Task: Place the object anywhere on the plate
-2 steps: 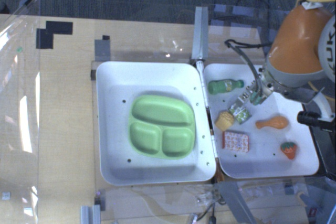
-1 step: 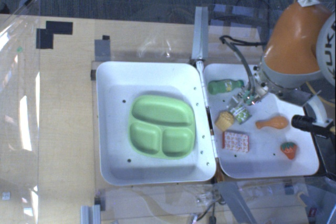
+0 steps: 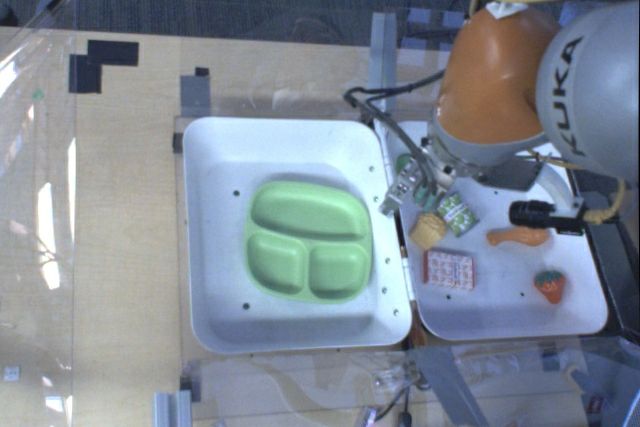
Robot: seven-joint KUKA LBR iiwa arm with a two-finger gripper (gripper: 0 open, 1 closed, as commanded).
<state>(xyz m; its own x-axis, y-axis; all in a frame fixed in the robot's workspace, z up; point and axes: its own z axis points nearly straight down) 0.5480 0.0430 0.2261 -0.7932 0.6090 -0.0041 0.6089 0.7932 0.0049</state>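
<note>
A light green plate (image 3: 305, 240) with three compartments lies in the middle of the left white bin (image 3: 215, 215). My gripper (image 3: 403, 187) hangs low over the rim between the two bins, at the right bin's upper left corner, under the orange wrist band. Just right of it and below lie a tan rounded object (image 3: 428, 230) and a green patterned packet (image 3: 456, 213). The arm's bulk hides the space right under the wrist.
The right bin (image 3: 510, 315) also holds a red-and-white flat box (image 3: 448, 269), an orange carrot-like piece (image 3: 518, 237) and a small strawberry (image 3: 549, 285). A black cable plug (image 3: 532, 213) juts out over this bin. Cables trail behind the arm.
</note>
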